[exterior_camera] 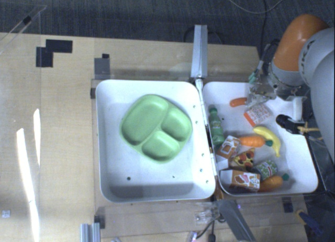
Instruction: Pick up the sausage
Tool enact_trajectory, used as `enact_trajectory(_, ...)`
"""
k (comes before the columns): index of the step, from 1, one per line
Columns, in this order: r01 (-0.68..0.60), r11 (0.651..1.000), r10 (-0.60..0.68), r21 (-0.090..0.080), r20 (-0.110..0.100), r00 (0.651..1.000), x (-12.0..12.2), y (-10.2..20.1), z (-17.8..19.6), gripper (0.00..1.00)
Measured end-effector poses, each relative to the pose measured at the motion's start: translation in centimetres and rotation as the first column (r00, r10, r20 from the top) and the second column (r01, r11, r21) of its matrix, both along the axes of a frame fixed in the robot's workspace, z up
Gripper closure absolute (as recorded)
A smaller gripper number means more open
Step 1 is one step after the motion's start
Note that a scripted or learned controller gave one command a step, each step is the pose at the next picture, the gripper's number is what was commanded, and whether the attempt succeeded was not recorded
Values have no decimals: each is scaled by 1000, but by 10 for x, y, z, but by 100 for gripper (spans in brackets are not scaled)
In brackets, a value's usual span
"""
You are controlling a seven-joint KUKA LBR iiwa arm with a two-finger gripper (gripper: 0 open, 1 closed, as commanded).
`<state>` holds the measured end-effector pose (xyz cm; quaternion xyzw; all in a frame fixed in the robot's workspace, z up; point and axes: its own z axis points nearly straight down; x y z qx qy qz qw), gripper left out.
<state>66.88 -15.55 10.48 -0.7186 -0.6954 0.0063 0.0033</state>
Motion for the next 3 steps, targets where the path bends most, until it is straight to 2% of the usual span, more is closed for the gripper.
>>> enact_trajectory(1, -2, 1000, 2, 0, -1, 1000, 0, 0, 0, 0)
enact_trajectory(2, -21, 1000, 21, -10, 6, 1000, -1, 7, -9, 0)
enact_trajectory(3, 68, 998, -68, -6, 0, 998, -2, 9, -10, 0)
